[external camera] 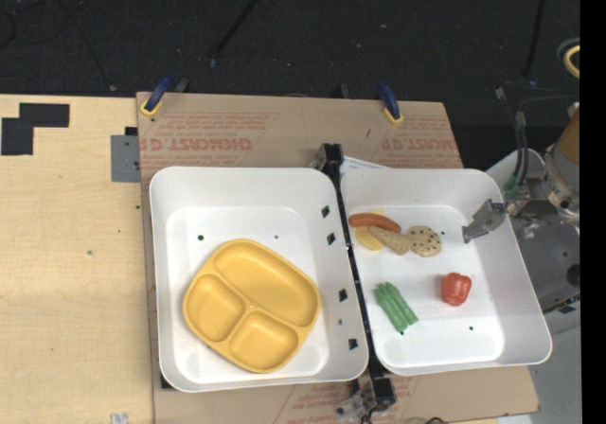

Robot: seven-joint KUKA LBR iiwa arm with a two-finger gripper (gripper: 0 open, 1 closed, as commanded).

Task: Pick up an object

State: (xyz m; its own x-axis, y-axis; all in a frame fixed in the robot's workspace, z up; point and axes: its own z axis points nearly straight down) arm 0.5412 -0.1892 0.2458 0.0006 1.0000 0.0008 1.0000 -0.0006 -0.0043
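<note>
Over in the left bin (175, 223), a yellow divided plate (251, 304) lies flat, tilted toward the near corner, with bare white floor along the far wall. Crossing the black divider (341, 252) between the bins, we reach the right bin (511, 337), where all the candidates sit: an orange hot dog (375, 220) touching a pale wedge (383, 239), then a speckled cookie (425, 241) right against that. Nearer the front, a green bean pod (396, 306) lies alone, and a red pepper (455, 289) stands apart to its right.

Nothing is lifted yet; every item rests on the bin floor, so the pick is all ahead. The gripper (483, 221) hovers at the right bin's far right side, near the cookie but clear of it, carrying nothing; whether its fingers are spread or closed, I cannot tell.

Room-wise, I'd judge the pepper and the pod the friendliest targets, with open floor all round. The hot dog cluster is crowded, pieces touching.
</note>
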